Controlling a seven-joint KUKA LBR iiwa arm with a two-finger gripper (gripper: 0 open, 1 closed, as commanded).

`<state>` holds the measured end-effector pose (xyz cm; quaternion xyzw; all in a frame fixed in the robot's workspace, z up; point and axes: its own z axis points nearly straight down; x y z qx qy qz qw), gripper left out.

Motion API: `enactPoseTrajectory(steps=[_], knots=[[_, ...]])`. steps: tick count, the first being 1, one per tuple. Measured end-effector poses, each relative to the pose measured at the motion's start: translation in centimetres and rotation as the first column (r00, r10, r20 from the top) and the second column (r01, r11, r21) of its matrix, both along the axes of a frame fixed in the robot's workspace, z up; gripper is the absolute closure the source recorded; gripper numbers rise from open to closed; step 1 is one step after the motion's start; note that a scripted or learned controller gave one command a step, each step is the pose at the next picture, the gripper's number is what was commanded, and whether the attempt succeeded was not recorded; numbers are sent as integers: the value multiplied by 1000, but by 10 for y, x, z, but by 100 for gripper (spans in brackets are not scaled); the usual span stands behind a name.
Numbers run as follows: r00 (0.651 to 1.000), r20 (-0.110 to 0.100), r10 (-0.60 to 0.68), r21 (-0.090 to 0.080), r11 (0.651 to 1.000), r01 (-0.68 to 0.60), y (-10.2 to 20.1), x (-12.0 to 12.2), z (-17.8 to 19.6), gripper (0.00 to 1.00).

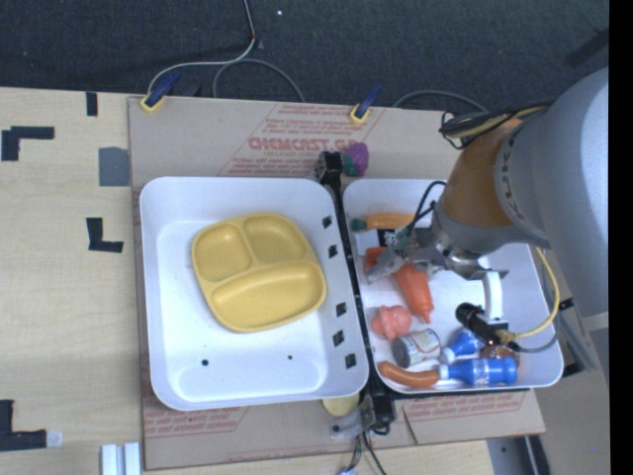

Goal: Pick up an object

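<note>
My gripper (398, 253) hangs low over the upper left part of the right bin (526, 265), with the grey wrist above it hiding much of the bin's middle. An orange carrot-shaped toy (416, 290) lies just below the gripper, its top end close to or touching it. A small red piece (373, 258) sits right beside the gripper on its left. Further down lie a pink lump (393, 321), a small can (416, 344), a blue bottle (477, 366) and a sausage-shaped toy (406, 375). An orange stick (384, 222) lies near the bin's top.
The left bin (163, 265) holds a yellow divided plate (259, 270). A black divider (341, 265) runs between the two bins. A purple object (355, 156) sits on the cardboard just above the bins.
</note>
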<state>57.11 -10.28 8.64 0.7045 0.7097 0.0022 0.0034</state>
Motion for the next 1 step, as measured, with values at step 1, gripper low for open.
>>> enactPoseTrajectory(steps=[1], knots=[[1000, -2, -6, -1, 1000, 6, -4, -2, 10, 100]])
